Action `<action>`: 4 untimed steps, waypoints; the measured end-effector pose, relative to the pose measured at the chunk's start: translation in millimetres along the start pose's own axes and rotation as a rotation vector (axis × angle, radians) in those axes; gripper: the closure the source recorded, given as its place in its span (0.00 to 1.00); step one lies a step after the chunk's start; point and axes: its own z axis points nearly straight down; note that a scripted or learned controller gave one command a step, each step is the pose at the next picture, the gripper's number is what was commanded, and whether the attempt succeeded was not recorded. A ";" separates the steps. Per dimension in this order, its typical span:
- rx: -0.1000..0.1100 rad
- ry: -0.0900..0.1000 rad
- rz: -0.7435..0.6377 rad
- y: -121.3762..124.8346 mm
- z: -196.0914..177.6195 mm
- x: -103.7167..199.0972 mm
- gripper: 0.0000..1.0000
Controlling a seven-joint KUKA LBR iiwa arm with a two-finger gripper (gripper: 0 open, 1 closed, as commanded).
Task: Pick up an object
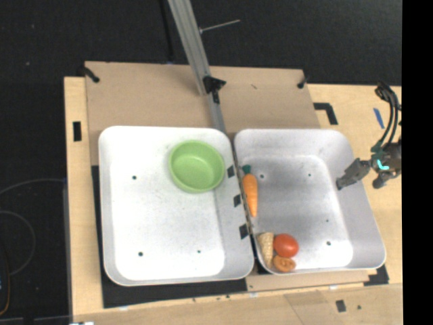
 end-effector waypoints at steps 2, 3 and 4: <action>0.008 0.001 0.003 -7.2 105.6 -4.8 0.00; 0.006 0.000 0.004 -4.7 149.2 -9.7 0.00; -0.003 -0.002 0.008 -2.3 135.2 -10.7 1.00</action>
